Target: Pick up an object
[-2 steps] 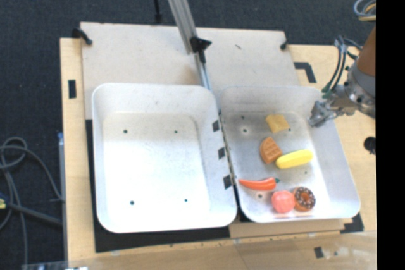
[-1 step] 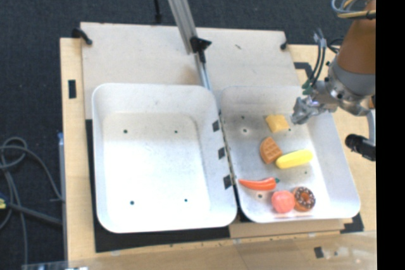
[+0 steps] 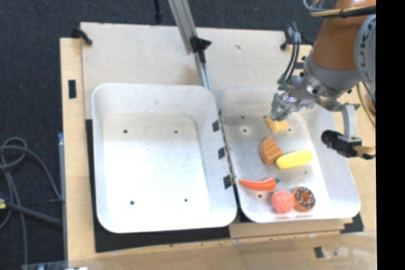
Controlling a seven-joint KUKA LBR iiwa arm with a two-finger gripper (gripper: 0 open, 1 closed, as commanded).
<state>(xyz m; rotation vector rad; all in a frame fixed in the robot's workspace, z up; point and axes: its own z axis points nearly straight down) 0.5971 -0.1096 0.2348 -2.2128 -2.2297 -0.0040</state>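
**Pale yellow block under the gripper**

Small yellow block [image 3: 277, 125] in right bin [image 3: 335, 196], upper part — looks like light, stiff plastic, prob. slick; grip its flat sides. Gripper [image 3: 283, 107] sits right over it; can't tell finger state. Waffle [image 3: 270, 150], banana [image 3: 294, 159] nearby.

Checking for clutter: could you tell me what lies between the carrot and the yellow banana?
In the camera view, bare bin floor separates carrot from banana; the waffle sits just above.
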